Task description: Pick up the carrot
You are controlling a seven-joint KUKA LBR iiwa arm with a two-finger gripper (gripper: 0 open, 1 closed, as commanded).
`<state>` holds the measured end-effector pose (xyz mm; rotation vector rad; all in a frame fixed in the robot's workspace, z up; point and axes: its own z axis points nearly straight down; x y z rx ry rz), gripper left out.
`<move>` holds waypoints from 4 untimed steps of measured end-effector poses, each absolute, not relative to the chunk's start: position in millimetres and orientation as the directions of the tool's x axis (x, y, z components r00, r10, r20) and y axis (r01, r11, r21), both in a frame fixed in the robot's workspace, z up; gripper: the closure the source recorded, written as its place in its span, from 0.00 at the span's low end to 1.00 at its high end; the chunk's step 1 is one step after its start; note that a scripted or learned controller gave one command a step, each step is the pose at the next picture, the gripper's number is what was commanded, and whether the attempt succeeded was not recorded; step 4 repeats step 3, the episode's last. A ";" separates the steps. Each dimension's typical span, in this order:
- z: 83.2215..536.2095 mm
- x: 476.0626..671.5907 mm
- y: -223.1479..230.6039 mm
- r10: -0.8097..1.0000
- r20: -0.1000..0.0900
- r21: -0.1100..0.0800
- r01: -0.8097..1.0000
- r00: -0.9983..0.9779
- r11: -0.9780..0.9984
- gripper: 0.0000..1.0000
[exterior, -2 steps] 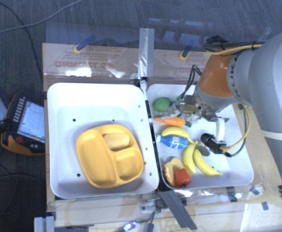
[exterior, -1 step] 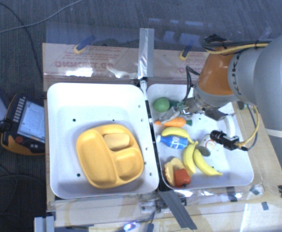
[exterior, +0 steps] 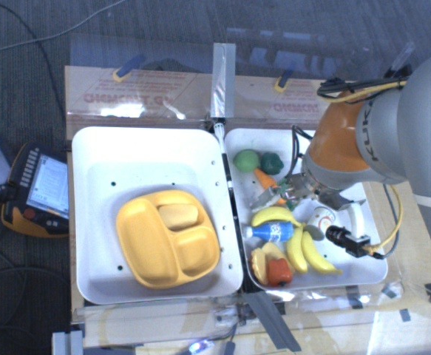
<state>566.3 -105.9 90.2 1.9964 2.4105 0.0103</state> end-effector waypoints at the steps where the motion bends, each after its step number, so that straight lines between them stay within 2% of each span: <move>1: 100.0 567.3 -105.3 0.982 -0.002 0.014 0.982 -0.186 0.186 1.00; 2: 108.0 567.1 -105.0 0.982 0.000 0.012 0.982 -0.187 0.187 1.00; 3: 183.3 631.9 -51.7 0.991 -0.002 -0.002 0.991 -0.136 0.136 1.00; 4: 183.3 631.9 -51.7 0.991 -0.002 -0.002 0.991 -0.136 0.136 1.00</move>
